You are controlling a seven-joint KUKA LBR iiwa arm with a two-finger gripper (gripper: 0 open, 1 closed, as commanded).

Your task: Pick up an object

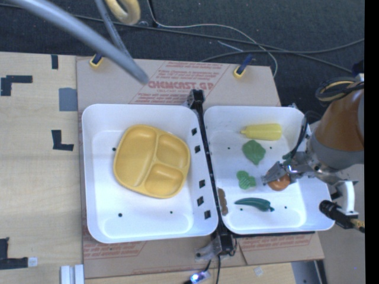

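The right bin [254,109] holds several toy foods. A yellow corn-like piece [262,131] lies at the back, with a green leaf [254,152] below it. A small green piece [246,180] sits near the middle, and a dark green pepper [254,203] lies near the front. My gripper [277,175] is low in the bin's right half, directly over a small orange object [280,185], which it partly hides. The small green piece is just left of the gripper.
The left bin [136,107] holds a yellow divided plate [152,160]. A black divider with clips [204,158] runs between the two bins. Cables [254,46] trail across the dark floor behind the bench.
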